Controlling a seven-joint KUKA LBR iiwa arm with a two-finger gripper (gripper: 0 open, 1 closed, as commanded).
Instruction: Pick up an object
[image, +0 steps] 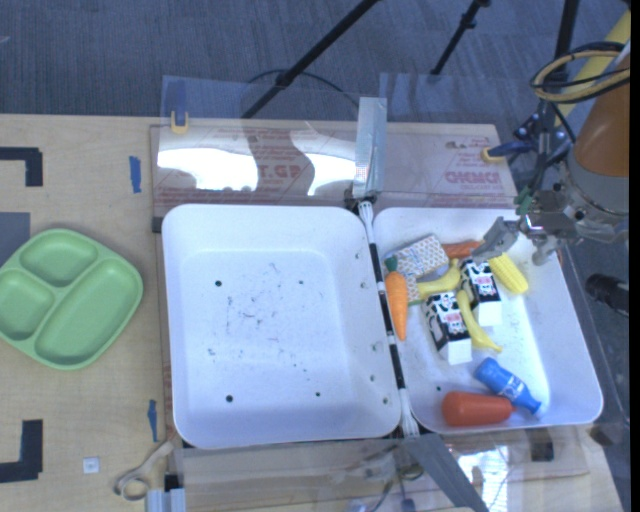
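Note:
My gripper (522, 240) hangs over the far right part of the right bin (575, 350). Its two grey fingers (497, 238) are spread open with nothing between them. Just below it lies a yellow corn cob (508, 272). Several objects are piled in that bin: an orange carrot (397, 303) by the left wall, a patterned packet (423, 257), a banana (470, 322), two black-and-white cartons (447, 327), a blue bottle (507, 386) and a red sausage-shaped piece (477, 407) at the front.
The left bin (265, 320) adjoins the right bin along a shared wall. A green divided plate (65, 297) rests on the bench at far left. Clear panels (300, 160) stand behind both bins. Scissors (140, 480) lie near the front left corner.

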